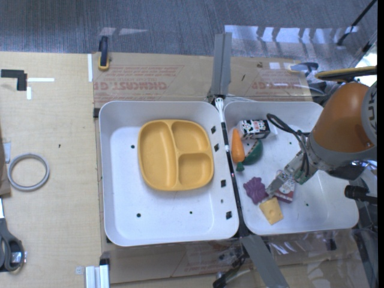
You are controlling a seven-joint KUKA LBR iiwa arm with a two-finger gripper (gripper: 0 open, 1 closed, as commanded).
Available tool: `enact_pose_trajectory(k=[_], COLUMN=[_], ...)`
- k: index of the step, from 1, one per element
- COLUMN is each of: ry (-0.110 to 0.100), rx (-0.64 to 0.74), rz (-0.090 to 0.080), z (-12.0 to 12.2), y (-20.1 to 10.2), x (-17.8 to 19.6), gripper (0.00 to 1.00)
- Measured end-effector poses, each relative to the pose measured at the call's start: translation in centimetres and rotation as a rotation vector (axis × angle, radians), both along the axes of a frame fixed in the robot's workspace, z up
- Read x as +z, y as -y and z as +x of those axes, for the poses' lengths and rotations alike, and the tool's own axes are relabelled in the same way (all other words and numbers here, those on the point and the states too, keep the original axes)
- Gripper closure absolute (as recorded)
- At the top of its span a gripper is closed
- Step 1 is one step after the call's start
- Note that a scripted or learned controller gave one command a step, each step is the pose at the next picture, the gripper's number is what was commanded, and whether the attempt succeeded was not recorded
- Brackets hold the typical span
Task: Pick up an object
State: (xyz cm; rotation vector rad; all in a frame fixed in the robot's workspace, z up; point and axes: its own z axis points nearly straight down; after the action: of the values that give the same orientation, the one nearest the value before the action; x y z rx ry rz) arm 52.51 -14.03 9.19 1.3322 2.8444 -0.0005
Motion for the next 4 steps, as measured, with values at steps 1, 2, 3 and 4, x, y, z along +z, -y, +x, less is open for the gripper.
enact_pose_trajectory(k=[1,2,3,4], ry=[-0.001,0.000,0.000,0.001], rx=[-0.080,-0.082,-0.118,-0.117], rz=[0.001,0.001,0.000,-0.002], z=[-4.8,-4.7,-0.2,-0.1], y=[-0.5,-0.5,-8.5,-8.5], x=[-0.1,0.8,9.9,10.8], gripper=[0.00,1.00,1.00,1.00])
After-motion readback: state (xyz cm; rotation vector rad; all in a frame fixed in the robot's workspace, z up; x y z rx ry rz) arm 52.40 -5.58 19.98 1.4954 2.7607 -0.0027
